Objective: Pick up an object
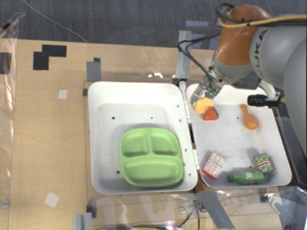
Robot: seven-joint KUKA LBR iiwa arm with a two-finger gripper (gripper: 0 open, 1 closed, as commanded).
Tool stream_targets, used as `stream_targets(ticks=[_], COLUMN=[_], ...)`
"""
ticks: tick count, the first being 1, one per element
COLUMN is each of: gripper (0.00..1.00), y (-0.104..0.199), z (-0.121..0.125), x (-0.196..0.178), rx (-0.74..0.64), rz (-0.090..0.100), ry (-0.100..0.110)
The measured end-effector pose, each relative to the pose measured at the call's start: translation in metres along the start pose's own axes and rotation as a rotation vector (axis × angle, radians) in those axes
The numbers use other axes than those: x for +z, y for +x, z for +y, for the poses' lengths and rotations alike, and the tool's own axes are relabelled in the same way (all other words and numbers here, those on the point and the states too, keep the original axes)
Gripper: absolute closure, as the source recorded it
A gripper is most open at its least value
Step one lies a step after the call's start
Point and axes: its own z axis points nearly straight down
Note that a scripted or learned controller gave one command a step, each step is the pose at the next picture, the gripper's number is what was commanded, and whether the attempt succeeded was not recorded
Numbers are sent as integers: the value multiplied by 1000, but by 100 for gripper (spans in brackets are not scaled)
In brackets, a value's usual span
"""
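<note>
My gripper (201, 96) hangs over the far left corner of the right bin (278, 143), reaching in from the arm's orange band. Its tip sits right at a small yellow-orange piece (203, 105), touching or just above its far edge. A red strawberry-like toy (210, 114) lies against that piece on the near side. I cannot make out any object held in the gripper.
An orange carrot-shaped toy (249, 119) lies at the right bin's far right. Along its near edge are a red and white box (213, 165), a green bottle (246, 177) and a green and white can (263, 162). The left bin (103, 104) holds a green divided plate (151, 156).
</note>
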Motion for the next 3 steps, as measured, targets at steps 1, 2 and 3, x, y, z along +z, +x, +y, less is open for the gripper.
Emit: stream_targets(ticks=[1,2,3], gripper=[100,100,100], y=[41,72,111], z=[-29,-30,-107], x=[-30,-112,-37], rx=[-401,-576,-488], rz=[6,1,16], ry=[5,1,9])
